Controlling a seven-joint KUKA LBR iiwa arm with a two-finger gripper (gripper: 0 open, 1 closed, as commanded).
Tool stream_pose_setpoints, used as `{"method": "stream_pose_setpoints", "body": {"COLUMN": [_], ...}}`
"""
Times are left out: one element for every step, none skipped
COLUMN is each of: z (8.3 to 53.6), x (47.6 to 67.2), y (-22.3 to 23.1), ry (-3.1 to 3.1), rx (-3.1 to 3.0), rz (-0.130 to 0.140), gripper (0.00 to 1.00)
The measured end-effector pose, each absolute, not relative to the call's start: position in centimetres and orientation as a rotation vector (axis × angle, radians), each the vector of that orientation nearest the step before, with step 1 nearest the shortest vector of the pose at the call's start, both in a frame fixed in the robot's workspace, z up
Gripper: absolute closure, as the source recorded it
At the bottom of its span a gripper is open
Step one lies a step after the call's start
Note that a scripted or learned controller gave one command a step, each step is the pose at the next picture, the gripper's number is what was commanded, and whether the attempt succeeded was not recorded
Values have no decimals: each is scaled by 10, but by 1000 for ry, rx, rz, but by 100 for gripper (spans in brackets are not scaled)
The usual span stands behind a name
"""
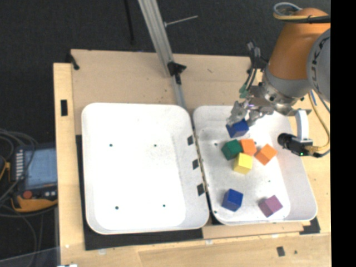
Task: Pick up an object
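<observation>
— What carries it all?
— A pale wooden tabletop (pixel 133 79), with a light brown board lying across its far part.
— And directly on it?
— Two shallow white bins side by side, their inner edges touching. The left bin (pixel 139 166) is the wider one; the right bin (pixel 297 196) sits by the right edge.
— Anything under them?
— A dark mat (pixel 139 237) shows along their near edge.
— Anything else?
— A slanted metal rail (pixel 158 35) meets the board just behind the bins.

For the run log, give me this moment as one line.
arm: over right white bin | gripper: at upper blue cube | grasp: unconfirmed | other cubes: lying in bin
</observation>
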State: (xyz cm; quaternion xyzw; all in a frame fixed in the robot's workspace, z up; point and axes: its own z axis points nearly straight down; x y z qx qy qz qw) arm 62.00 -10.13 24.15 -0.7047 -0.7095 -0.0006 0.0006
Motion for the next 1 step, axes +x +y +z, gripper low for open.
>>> {"method": "stream_pose_setpoints", "body": {"z": [231], "x": [603], "y": [-50], "ry": [-2227], "rx": [-2213], "rz": [1], "gripper": [100]}}
